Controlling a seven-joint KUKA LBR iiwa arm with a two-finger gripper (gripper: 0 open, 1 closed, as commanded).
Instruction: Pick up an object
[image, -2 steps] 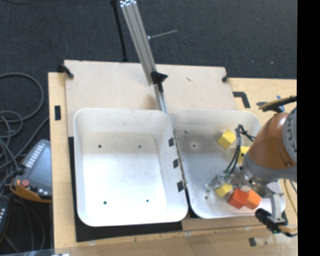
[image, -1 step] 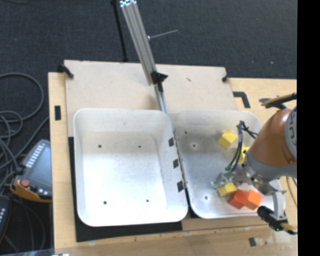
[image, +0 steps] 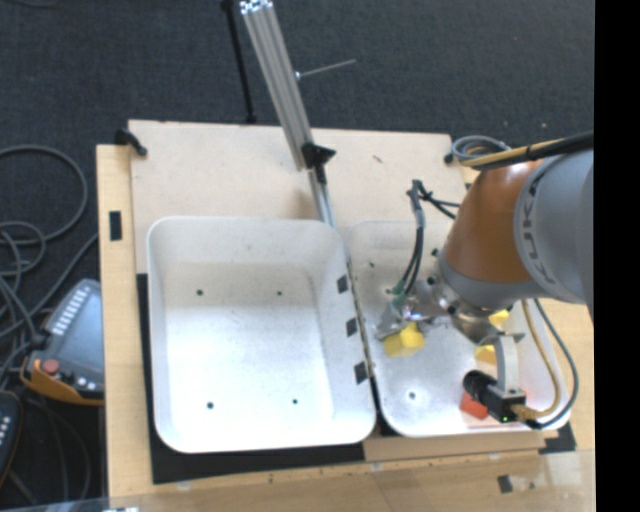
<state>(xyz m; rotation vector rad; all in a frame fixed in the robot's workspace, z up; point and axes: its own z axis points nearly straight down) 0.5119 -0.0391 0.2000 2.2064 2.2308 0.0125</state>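
Bench (image: 230, 175): a pale board is lying on dark carpet, its right side running out of sight under the arm.
Left bin (image: 165, 300): a shallow white tray is offering a broad open floor marked by four small dark dots. Its right wall is touching the right bin.
Arm (image: 490, 235): grey with an orange band, it is reaching in from the right and covering most of the right bin.
Right bin (image: 415, 405): only its left strip and near corner are showing as free room.
Metal post (image: 280, 90): a slanted rail is crossing the bench's far side, ending near the seam between the bins.
Lettering: pale letters are running along the grey casing, cut off and hard to read.
Controller (image: 70, 335): grey and orange, it is lying on the carpet left of the bench.
Gripper (image: 400, 322): it is sitting low in the right bin near the shared wall. Whether it is apart or together cannot be told.
Yellow object (image: 403, 343): it is lying in the right bin just below the gripper. A hold cannot be confirmed.
Red object (image: 471, 405): it is lying by the right bin's near edge, partly hidden.
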